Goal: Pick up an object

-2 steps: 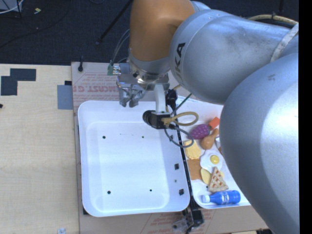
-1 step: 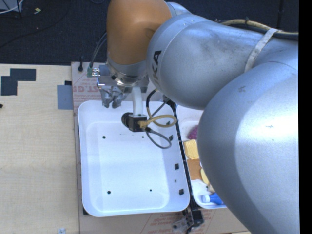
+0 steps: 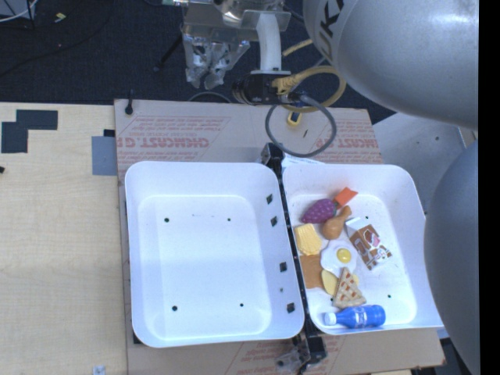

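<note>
jaws [image 3: 209, 62] raised at top centre, state cannot be told, possibly blurred | toys heaped in right bin [image 3: 406, 186], bottle [image 3: 355, 316] at lower edge | risk: crowded pile, neighbours nudged, grasp missed

The single fixed camera was mounted above the bench [image 3: 55, 233] and looked down at a slant. Both white bins sat in the lower frame: left bin [image 3: 203, 264] and right bin [image 3: 398, 209]. The arm [image 3: 406, 45] loomed large and close at upper right.
</note>
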Available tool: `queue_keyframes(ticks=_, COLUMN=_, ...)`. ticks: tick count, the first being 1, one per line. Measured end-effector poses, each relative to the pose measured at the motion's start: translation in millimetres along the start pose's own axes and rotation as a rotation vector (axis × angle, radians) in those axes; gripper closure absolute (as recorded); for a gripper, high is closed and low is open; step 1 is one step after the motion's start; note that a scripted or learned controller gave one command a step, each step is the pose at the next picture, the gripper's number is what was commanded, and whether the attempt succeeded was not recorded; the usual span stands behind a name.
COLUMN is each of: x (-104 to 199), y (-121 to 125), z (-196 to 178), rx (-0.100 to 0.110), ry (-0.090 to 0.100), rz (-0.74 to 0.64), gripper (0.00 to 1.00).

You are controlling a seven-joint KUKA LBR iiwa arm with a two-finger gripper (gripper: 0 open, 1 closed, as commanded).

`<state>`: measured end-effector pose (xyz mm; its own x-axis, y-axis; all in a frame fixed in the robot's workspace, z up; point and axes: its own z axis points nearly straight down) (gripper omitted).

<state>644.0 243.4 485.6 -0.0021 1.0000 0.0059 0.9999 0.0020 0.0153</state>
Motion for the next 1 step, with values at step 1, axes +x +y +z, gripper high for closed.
queue_keyframes(ticks=1, x=-2.6, y=-38.5, z=239.6, rx=0.035, ry=-0.013, rz=0.005, gripper=1.00)
